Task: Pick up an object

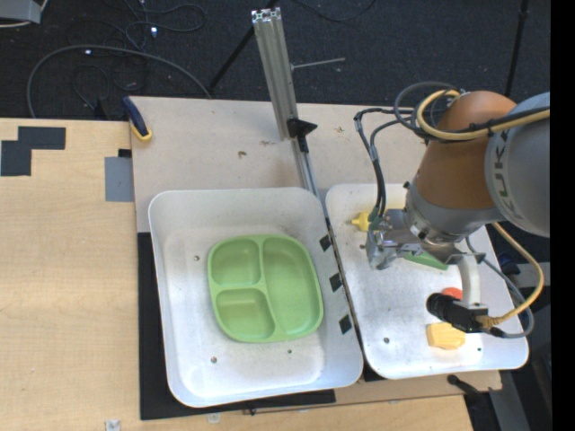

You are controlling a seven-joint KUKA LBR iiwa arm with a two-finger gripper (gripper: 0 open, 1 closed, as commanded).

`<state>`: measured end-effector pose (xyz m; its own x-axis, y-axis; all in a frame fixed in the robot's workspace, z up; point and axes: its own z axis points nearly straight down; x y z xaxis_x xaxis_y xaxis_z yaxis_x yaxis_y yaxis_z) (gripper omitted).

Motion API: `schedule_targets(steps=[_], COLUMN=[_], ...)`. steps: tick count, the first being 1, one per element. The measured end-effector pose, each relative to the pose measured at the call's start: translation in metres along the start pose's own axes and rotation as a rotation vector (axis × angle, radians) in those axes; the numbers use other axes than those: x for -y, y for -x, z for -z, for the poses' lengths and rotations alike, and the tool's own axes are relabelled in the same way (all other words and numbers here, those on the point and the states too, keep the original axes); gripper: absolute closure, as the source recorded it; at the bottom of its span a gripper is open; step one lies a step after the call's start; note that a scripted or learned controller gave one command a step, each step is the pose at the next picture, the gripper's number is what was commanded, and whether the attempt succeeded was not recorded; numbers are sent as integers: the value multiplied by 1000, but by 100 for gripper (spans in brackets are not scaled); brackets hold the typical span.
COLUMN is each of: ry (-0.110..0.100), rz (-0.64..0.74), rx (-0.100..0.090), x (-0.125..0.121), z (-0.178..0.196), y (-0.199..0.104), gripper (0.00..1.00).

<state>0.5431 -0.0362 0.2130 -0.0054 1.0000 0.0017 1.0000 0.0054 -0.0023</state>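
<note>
Yellow block (445,335) sits nearest; gripper (388,248) hovers over green strip (424,259) — lengthwise rightward — jaw state cannot be told.

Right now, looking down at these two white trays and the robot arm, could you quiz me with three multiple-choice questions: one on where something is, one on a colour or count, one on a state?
1. Where does the green divided plate lie?
A. In the left bin
B. In the right bin
C. On the wooden bench

2. How many compartments does the plate have?
A. Two
B. Three
C. Five

3. Where is the gripper now?
A. Over the left bin
B. Low over the right bin
C. Beyond both bins

Answers: 1 A, the plate sits mid-bin on the left. 2 B, ridges split it in three. 3 B, it hangs above the right bin's upper part, beside a green object.
</note>
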Motion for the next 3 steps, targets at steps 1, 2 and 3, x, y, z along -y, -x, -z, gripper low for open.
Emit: schedule_targets(steps=[1, 2, 3], ry=[1, 1, 1], rz=[-2, -2, 0], rx=[1, 2, 0], x=[-18, -31, -54], z=[13, 17, 21], y=[-47, -88, -144], gripper=[100, 100, 100])
